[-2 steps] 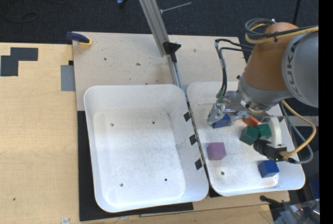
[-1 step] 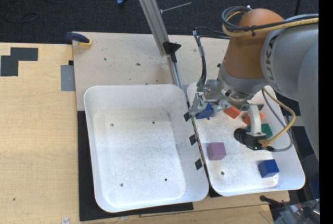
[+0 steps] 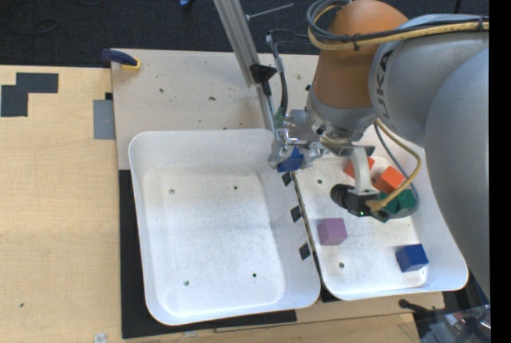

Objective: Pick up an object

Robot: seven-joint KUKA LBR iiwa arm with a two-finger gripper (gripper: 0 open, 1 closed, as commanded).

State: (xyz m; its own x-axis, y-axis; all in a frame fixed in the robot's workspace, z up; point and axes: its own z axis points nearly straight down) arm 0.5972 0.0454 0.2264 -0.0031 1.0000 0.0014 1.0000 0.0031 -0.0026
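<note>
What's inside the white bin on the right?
The right bin holds a purple cube, a blue cube, an orange block and a green thing. The arm covers the bin's far part, so more may hide there.

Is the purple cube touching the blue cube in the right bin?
Apart. The camera view shows bare white bin floor between the purple cube and the blue cube.

The robot arm [image 3: 447, 86] is big, round and smooth, mostly grey. Above its wrist sits a shiny orange band [image 3: 355, 54] shaped like a ball. A yellow and black cable [image 3: 375, 34] loops around the top. Below the orange part is a silver metal ring [image 3: 339, 122].
</note>
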